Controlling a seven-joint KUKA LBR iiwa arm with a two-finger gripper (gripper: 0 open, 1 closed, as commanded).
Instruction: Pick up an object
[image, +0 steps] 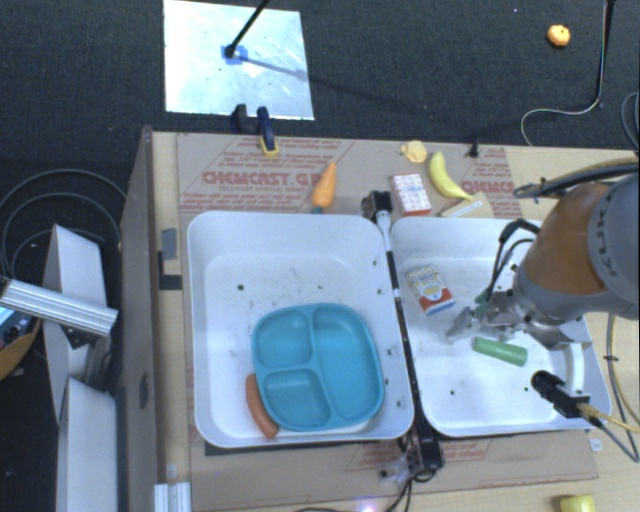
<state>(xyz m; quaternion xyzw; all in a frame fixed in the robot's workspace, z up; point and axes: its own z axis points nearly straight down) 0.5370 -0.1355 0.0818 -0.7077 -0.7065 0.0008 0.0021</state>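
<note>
The right bin (560, 425) holds a small white, red and blue carton (430, 290) near its left wall and a green cylinder (499, 350) lying flat toward the middle. My gripper (472, 322) hangs low in this bin, between the two. It is just right of and below the carton, and just above-left of the green cylinder. The grey arm with its orange band (562, 252) reaches in from the right. In the left bin (230, 250) a blue divided plate (318, 367) lies beside an orange sausage (260, 405).
Behind the bins, on the cardboard, lie a banana (446, 178), a carrot (323, 186), a small red-and-white box (410, 194) and a yellow lump (413, 151). A black divider (392, 290) separates the bins. An orange ball (558, 36) sits on the dark floor.
</note>
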